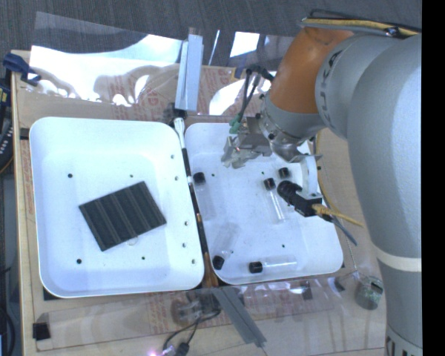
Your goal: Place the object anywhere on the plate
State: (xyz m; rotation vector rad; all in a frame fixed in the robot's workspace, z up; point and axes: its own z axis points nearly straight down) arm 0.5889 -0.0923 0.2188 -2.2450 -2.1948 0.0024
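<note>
A dark grey ribbed plate (122, 215) lies flat in the left white bin (52, 147), with nothing on it. Several small clear vials with black caps lie in the right bin (322, 254): one (274, 197) near the middle, one (273, 265) by the front wall, and a black-capped piece (199, 177) by the left wall. My gripper (236, 154) hangs over the back part of the right bin, behind and left of the middle vial. I see nothing held in it.
Another black cap (218, 261) sits at the right bin's front left corner and one (284, 173) lies under the wrist. The arm's big grey body (371, 124) covers the right bin's right side. A metal bar (189, 73) stands behind the bins.
</note>
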